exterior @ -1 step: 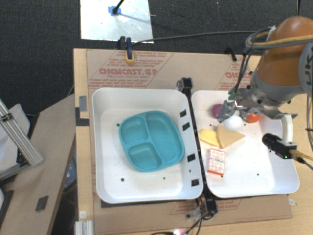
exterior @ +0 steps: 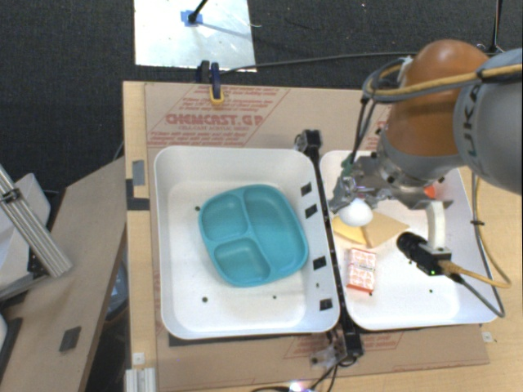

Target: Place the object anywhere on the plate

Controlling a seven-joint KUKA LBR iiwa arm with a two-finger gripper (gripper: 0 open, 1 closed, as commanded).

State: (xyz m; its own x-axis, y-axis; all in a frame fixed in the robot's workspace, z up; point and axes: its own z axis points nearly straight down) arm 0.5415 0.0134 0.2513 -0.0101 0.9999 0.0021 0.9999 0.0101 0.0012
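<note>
The blue plate point(exterior: 252, 233) is sitting in the left bin point(exterior: 184, 300). The gripper point(exterior: 353, 196) is hanging low over the right bin point(exterior: 409, 305), just above a white egg point(exterior: 355, 214). I cannot tell how it is set. The egg is lying beside yellow cheese slices point(exterior: 372, 231). A small red and white packet point(exterior: 362, 269) is lying nearer.

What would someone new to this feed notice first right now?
Likely the teal divided plate, lying alone in the left bin. Next, the grey arm with its orange band looming over the right bin, where a white egg-like object sits just below the wrist, beside yellow cheese-like slices and a small red-and-white packet.
</note>
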